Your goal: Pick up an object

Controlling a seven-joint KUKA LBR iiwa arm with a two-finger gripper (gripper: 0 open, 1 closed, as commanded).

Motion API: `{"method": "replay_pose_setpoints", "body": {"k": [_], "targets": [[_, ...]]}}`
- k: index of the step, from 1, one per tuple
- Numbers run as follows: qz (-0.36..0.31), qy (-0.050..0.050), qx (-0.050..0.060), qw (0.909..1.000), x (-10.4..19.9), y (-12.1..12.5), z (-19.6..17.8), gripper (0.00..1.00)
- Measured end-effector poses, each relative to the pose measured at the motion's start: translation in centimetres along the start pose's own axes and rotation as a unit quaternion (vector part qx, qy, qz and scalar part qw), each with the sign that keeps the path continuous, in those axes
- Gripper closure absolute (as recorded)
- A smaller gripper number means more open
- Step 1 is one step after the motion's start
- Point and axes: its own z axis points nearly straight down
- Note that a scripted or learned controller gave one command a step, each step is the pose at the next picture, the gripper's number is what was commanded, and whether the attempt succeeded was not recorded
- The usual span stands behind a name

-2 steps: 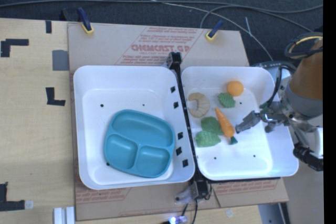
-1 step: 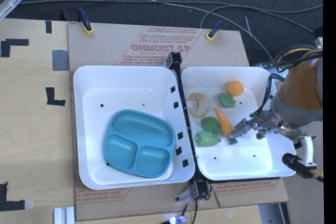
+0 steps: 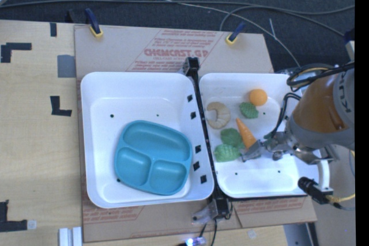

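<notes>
The right bin point(image 3: 253, 184) holds several small objects. An orange carrot-shaped piece point(image 3: 245, 132) lies near the middle, pointing up-left. Around it are two green leafy pieces point(image 3: 230, 136) point(image 3: 226, 152), a third small green piece point(image 3: 248, 110), an orange ball point(image 3: 258, 97) and a tan curved pastry shape point(image 3: 218, 114). My gripper point(image 3: 252, 152) reaches in from the right and sits low in the bin, at the carrot piece's lower end and just right of the lower green piece. Whether it touches the carrot piece is unclear.
The left bin point(image 3: 98, 95) holds a blue divided tray point(image 3: 153, 156). A black divider strip point(image 3: 199, 124) runs between the bins. The arm's grey and orange wrist point(image 3: 320, 115) hangs over the right bin's right edge. Cables point(image 3: 253, 14) trail behind the bins.
</notes>
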Motion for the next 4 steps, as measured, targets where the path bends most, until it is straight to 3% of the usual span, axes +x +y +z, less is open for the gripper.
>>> {"method": "replay_pose_setpoints", "body": {"k": [1, 4], "targets": [[-0.001, 0.001, 0.000, 1.0000, 0.1, 0.0, -1.1, 1.00], [-0.001, -0.001, -0.003, 1.0000, 2.1, 0.1, -16.6, 1.00]]}}
